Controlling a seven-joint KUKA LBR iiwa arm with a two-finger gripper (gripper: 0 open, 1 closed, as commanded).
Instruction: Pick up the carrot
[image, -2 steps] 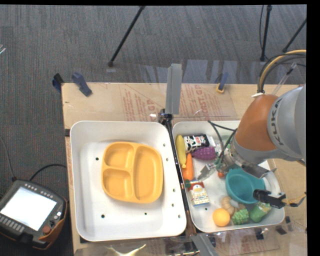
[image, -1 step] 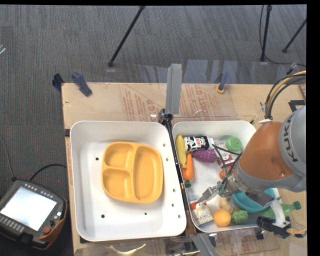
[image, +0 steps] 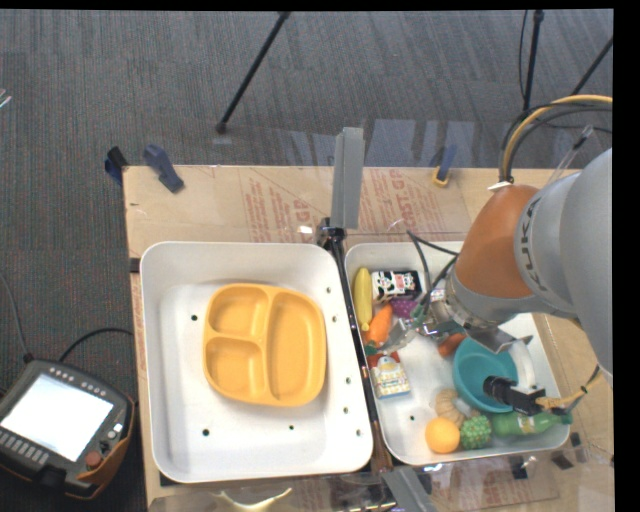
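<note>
The carrot (image: 381, 324) is lying in the right bin (image: 400, 440), near its left wall, just beside the banana (image: 362, 297) and above a small carton (image: 389, 375). The gripper (image: 408, 325) is reaching down right next to it, but whether it is spread or pinching I cannot tell, as the wrist is covering that spot. Nothing is showing the carrot lifted, so the grasp and the raise are looking like work still to do. The yellow tray (image: 266, 343) is sitting in the left bin (image: 170, 400).
</note>
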